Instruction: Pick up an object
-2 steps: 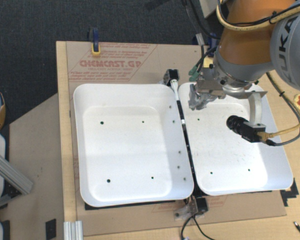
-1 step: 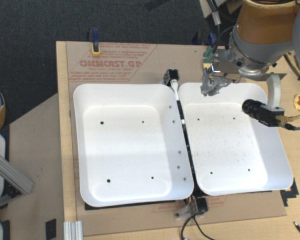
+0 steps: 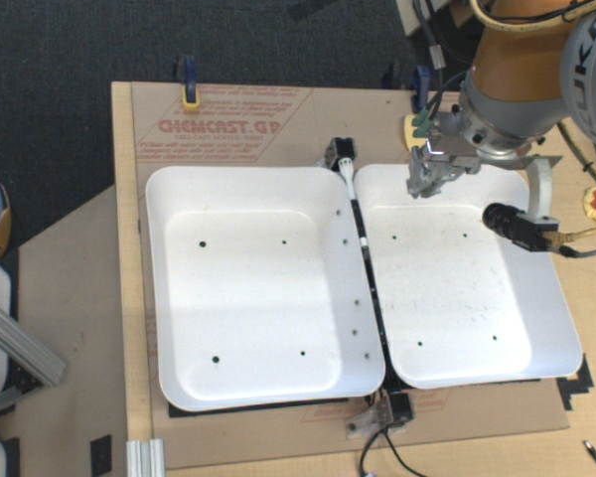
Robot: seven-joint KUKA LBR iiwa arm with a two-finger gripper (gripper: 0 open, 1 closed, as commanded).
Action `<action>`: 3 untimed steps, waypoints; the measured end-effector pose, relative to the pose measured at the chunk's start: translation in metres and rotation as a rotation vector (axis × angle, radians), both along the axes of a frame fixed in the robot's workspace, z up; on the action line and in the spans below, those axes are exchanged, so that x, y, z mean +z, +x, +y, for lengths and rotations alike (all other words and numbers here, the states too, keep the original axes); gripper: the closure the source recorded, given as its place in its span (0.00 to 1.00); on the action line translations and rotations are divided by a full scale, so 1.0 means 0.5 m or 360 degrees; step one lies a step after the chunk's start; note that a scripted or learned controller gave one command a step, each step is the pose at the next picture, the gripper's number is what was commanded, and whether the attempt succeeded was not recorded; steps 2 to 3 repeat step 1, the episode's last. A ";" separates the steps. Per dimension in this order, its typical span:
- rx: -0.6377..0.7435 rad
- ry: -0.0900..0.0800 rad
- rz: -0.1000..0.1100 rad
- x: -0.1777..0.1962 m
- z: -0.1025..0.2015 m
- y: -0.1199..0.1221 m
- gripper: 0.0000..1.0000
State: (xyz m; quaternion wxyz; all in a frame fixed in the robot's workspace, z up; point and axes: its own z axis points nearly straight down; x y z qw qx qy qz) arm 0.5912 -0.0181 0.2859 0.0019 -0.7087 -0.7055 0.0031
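My gripper (image 3: 429,175) hangs from the grey and orange arm (image 3: 521,58) over the back left corner of the right bin (image 3: 536,366). It points down at the bin's far rim, near the divider between the two bins. Nothing can be made out in its grasp. The white floor of the right bin beneath it bears faint scuffs and a few small black dots. The left bin (image 3: 179,366) has a plain white floor with the same small dots.
A black cylinder (image 3: 517,227) on a white bracket sticks out from the wrist over the right bin's far right side, trailing a cable. A black clip (image 3: 339,152) sits at the back of the seam between the bins. Blue clamps (image 3: 188,78) hold the brown board.
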 end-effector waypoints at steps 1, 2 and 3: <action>0.0006 -0.0002 -0.0045 0.430 -0.049 -0.022 1.00; 0.0006 -0.0002 -0.0045 0.430 -0.049 -0.022 1.00; 0.0006 -0.0002 -0.0045 0.430 -0.049 -0.022 1.00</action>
